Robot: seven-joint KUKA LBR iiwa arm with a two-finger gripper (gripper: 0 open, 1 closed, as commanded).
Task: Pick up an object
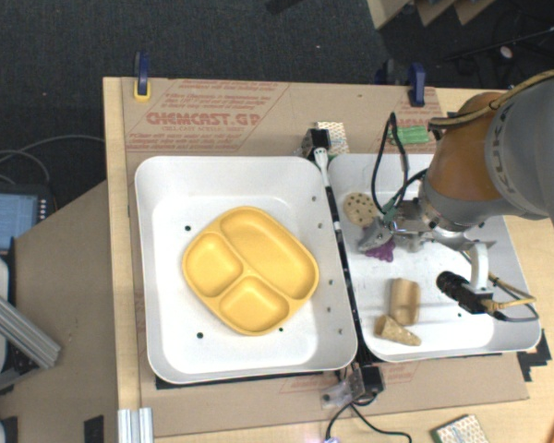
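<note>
Yellow plastic forms the divided tray (249, 269) in the left bin (157, 192). Right of that tray, in the right bin (508, 335), a purple object (381, 250) is seen at the gripper (385, 237), whose finger state cannot be told.

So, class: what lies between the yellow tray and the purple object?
Camera view: bare bin floor, then the two bins' rims, between tray and purple object.
</note>
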